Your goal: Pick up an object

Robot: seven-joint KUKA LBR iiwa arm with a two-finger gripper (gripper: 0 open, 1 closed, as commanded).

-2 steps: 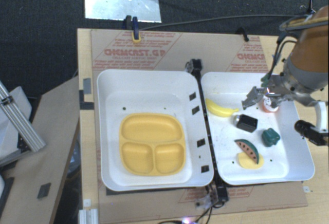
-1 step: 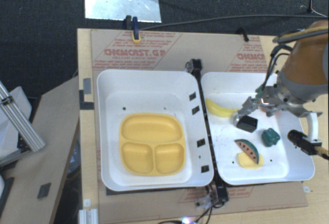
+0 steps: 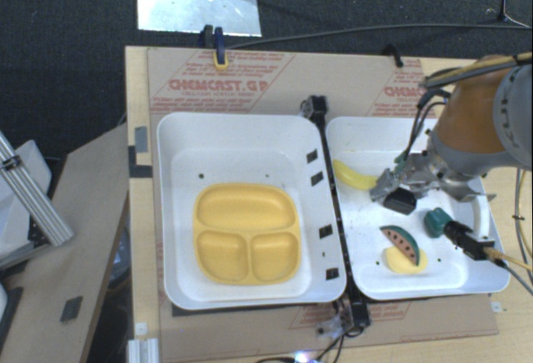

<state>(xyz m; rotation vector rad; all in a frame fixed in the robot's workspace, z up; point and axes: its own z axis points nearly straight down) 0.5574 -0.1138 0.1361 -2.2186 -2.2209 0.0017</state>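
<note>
The claw (image 3: 398, 193) hangs low in the right bin (image 3: 366, 270); whether it's clenched or released, I can't tell. I'd drop straight and square onto the banana (image 3: 354, 176) just beside it, leaving the watermelon slice (image 3: 401, 243) below.

Watermelon slice (image 3: 400, 243), banana (image 3: 355, 176) and teal piece (image 3: 437, 222) lie in right bin (image 3: 366, 132).

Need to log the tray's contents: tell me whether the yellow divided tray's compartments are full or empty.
Empty. The yellow divided tray lies flat in the left bin, and all three compartments show only bare yellow.
</note>
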